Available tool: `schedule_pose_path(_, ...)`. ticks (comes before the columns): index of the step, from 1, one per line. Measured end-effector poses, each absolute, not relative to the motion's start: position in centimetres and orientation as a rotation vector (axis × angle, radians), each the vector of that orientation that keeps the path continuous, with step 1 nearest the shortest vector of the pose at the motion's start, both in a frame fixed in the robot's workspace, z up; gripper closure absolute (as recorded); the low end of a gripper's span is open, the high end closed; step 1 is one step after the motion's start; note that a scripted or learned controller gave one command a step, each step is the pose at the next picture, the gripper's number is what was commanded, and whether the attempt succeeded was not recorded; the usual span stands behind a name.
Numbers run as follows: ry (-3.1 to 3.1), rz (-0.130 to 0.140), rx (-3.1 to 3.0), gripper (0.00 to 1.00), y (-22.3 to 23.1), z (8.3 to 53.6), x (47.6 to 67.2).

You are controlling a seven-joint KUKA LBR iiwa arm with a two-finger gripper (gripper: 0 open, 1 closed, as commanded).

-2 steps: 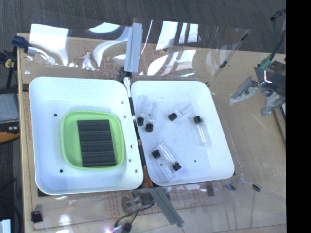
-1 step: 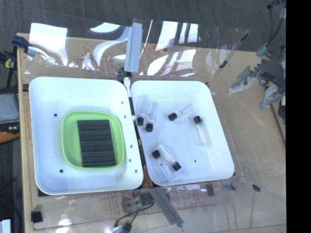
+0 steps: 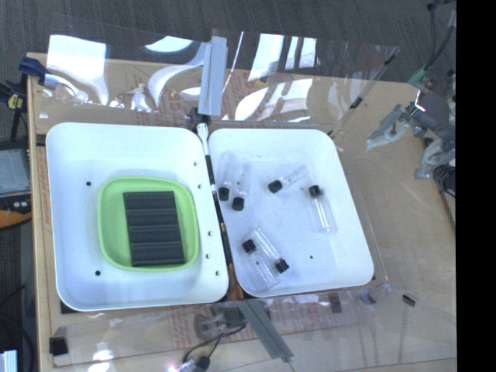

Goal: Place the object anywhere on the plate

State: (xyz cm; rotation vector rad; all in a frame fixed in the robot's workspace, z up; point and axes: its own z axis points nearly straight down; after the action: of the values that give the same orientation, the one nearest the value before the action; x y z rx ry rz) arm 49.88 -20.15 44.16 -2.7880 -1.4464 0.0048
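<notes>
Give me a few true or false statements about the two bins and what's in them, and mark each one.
1. The green plate sits in the left bin. True.
2. A dark ribbed block lies on the plate. True.
3. The clear vials with black caps lie on the plate. False: they lie scattered in the right bin.
4. The gripper is inside the right bin. False: it hangs over the bench, right of that bin.
5. The vials stand upright. False: they lie on their sides.
</notes>
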Motion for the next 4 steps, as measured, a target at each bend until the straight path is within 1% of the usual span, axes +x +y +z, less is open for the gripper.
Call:
schedule_pose_path(1,-1.321,0.008,-2.844,0.00,-20.3,42.7,50.9)
schedule_pose_path(2,-1.164,0.006,-2.916,0.00,-20.6,43.7,49.4)
schedule_pose_path(3,-0.988,0.011,-2.976,0.00,-20.7,44.1,47.6)
schedule_pose_path(4,-0.800,0.006,-3.037,0.00,-21.1,44.2,47.6)
